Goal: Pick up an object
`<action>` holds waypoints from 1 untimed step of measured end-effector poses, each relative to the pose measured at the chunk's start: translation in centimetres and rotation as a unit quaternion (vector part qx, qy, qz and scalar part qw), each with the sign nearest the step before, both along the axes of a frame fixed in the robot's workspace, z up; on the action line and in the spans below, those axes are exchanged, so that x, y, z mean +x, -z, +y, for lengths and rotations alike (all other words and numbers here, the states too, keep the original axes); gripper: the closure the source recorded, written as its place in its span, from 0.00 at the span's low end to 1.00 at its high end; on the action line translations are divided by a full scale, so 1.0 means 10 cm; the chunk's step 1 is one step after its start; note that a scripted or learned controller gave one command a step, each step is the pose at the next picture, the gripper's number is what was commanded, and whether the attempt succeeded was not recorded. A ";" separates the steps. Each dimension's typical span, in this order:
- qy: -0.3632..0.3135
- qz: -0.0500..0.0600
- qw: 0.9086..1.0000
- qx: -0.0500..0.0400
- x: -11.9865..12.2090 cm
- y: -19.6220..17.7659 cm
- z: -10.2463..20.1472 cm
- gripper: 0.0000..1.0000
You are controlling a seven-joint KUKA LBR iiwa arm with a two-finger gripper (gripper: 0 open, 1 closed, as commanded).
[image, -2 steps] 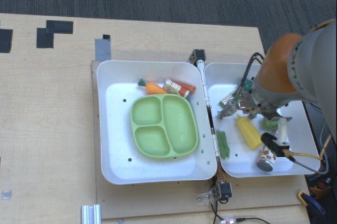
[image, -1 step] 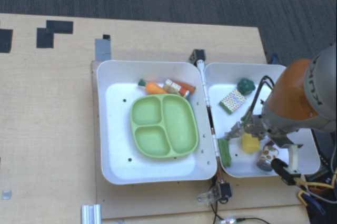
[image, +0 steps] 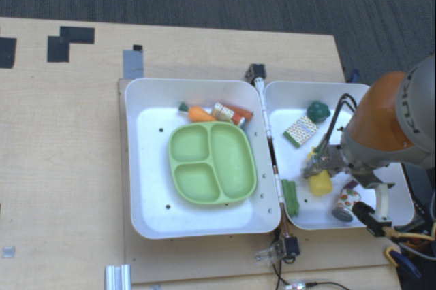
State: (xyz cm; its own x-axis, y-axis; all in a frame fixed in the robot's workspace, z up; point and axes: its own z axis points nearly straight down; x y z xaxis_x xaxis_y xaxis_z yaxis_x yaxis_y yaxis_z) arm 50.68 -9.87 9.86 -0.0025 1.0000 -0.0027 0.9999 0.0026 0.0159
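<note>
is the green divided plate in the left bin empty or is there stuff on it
Empty. The green plate shows three bare compartments; the carrot lies beside it in the left bin.

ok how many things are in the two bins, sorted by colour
green: 3 - divided plate, long piece, dark round piece
orange: 1 - carrot
yellow: 1 - block under the end effector
mixed colours: 3 - packet, patterned card, cup
total: 8

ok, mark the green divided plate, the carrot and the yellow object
green divided plate (image: 228,152), camera view, right compartment floor
carrot (image: 200,114), camera view, mid-body
yellow object (image: 320,182), camera view, top face
</note>
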 end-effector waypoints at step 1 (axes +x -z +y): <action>-0.001 0.006 1.000 0.002 -0.19 -0.86 0.86 1.00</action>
State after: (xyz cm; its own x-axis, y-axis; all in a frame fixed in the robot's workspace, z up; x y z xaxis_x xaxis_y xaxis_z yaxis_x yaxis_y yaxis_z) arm 48.78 -1.31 18.49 -0.0052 1.0000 0.0019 1.0000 0.0052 0.0039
